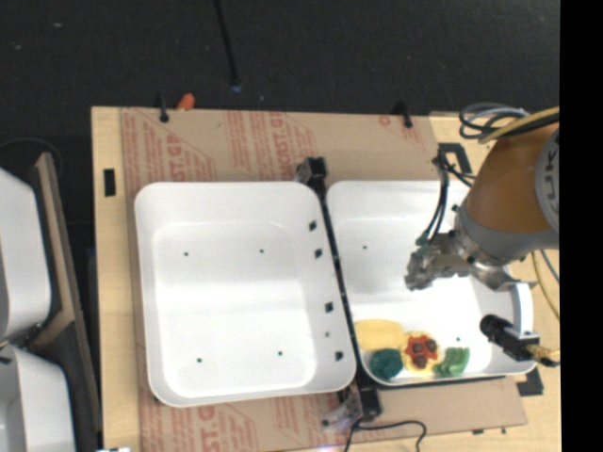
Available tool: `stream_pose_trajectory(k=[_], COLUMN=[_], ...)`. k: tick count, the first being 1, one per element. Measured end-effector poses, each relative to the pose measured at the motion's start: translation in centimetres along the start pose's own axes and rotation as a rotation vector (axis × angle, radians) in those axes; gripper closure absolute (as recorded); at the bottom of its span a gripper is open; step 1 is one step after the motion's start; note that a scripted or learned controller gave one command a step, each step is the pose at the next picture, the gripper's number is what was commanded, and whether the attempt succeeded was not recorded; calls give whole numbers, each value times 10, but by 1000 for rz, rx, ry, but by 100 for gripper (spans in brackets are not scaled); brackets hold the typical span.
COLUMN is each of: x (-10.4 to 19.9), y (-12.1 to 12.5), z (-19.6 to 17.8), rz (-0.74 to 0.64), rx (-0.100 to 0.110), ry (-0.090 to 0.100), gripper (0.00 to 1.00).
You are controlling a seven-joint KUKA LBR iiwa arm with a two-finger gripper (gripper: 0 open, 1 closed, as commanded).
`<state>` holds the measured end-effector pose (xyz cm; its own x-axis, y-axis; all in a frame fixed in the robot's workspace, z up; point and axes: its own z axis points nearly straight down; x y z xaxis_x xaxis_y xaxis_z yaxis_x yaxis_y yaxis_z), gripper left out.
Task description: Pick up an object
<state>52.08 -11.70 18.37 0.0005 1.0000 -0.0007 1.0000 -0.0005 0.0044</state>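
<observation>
Small blurred objects (415, 351) below hand (421, 273), fingers indistinct

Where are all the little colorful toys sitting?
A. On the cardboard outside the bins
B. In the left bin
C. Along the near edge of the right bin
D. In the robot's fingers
C. The yellow piece, dark green piece, red piece and light green piece all lie bunched along the near edge of the right bin, below the gripper.
</observation>
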Motion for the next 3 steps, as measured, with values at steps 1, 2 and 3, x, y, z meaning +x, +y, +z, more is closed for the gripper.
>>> stream_pose_trajectory(k=[1,2,3], x=[-1,49,99], y=[1,6,11], z=[-53,-63,-52], rz=[0,-5,-4], rx=[-1,2,5], ry=[0,2,2], gripper=[100,100,100])
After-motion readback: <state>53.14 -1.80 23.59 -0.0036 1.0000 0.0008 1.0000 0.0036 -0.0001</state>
